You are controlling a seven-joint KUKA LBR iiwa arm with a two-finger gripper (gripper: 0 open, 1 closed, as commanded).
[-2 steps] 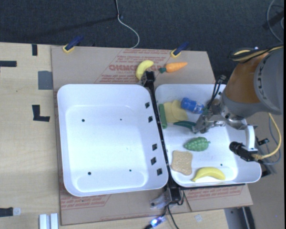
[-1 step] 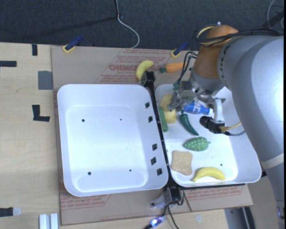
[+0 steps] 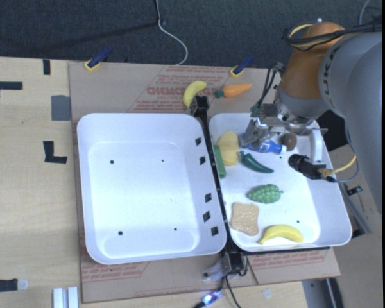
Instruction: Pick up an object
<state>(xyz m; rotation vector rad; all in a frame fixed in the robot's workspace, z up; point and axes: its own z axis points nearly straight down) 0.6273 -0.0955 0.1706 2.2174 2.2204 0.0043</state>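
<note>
well, cardboard (image 3: 173, 94) print unreadable

Over in the right bin (image 3: 337, 233) the toy food lies scattered. A pale yellow piece (image 3: 228, 147) sits against the left wall, touching a slim green vegetable (image 3: 219, 162) that runs along the divider. Just beside them a dark green pepper (image 3: 256, 163) lies on a slant. Below that, a knobbly green cluster (image 3: 265, 193) rests mid-bin, a slice of toast (image 3: 245, 217) lies flat toward the near edge, and a banana (image 3: 281, 235) curves along the near rim. A blue item (image 3: 268, 147), possibly a wrapper, lies half hidden. Beyond the bins, a second banana (image 3: 194, 92) and a carrot (image 3: 235, 90) lie on the cardboard.
</note>
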